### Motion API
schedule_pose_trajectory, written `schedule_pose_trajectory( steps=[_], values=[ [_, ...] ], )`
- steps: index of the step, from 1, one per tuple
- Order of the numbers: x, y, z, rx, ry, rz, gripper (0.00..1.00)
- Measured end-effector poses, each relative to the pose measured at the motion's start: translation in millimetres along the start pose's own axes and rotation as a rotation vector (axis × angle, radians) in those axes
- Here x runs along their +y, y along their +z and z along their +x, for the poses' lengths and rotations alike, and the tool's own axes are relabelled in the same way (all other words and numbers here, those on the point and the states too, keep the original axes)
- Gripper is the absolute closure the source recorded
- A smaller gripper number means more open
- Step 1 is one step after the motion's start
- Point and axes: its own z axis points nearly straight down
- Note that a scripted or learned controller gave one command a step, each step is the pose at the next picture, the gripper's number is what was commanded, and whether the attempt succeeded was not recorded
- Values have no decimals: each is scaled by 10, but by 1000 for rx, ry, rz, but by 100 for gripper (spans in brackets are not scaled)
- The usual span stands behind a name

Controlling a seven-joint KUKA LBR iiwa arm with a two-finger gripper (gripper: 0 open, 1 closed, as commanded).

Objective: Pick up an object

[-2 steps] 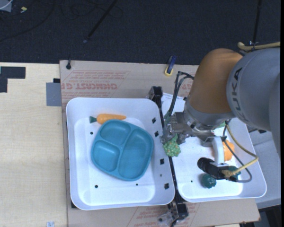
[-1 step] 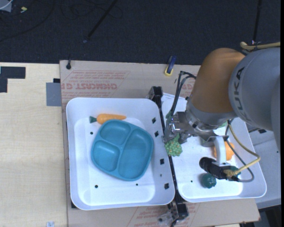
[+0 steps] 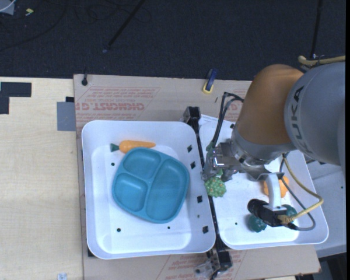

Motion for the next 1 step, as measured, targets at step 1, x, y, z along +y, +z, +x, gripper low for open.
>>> schedule_pose_trajectory(
  steps=[1],
  values=[
    [9, 44, 76, 0, -2, 1, 100]
  ],
)
